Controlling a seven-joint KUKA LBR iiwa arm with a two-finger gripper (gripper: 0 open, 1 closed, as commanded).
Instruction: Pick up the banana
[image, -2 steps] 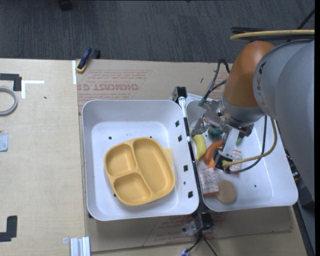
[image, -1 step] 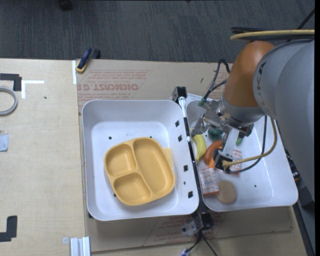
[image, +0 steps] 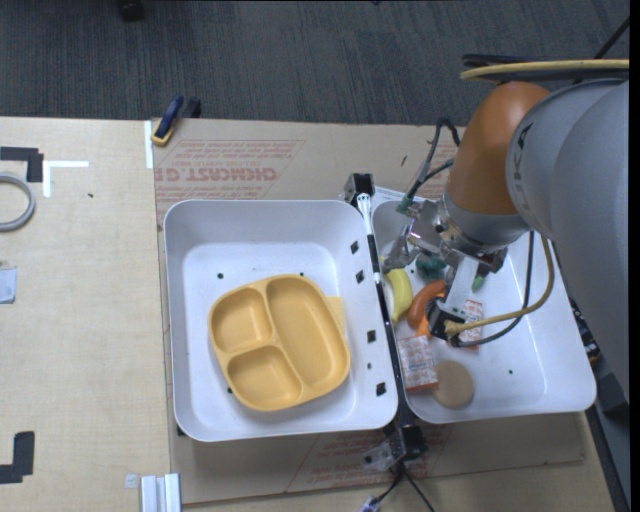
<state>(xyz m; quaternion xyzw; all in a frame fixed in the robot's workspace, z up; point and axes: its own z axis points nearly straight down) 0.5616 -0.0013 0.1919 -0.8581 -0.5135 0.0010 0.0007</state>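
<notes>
Left bin (image: 180, 330): I see one thing in it, a yellow divided plate (image: 279, 342) with three compartments, lying flat near the middle and turned at a slant.
Right bin (image: 545, 380): it is crowded along the side that meets the left bin, and the arm (image: 540, 150) hangs over its far half.
Banana (image: 400, 293): it lies in the right bin, close against the wall shared with the left bin, just below the wrist from my view.
Orange item (image: 428, 300): it sits just beside the banana, on the side away from the shared wall; I cannot name it.
Green item (image: 432, 268): a small piece shows under the wrist, near the banana's far end.
Packet (image: 418, 360): red and white, flat on the bin floor, nearer the camera than the banana.
Tan disc (image: 453, 385): round, touching or just beside the packet.
Gripper (image: 425, 255): it is low over the banana's far end; I cannot tell whether it is spread or pressed together, nor whether it has anything.
Surface: both bins rest on a cardboard sheet (image: 230, 165) with red print, laid on a pale bench (image: 80, 350).
Bench extras: a grey ring (image: 14, 202) at the left edge, black tape marks (image: 22, 162), and a blue and yellow tool (image: 168, 118) at the cardboard's far corner.
Room: dark carpet (image: 300, 60) lies beyond the bench.
</notes>
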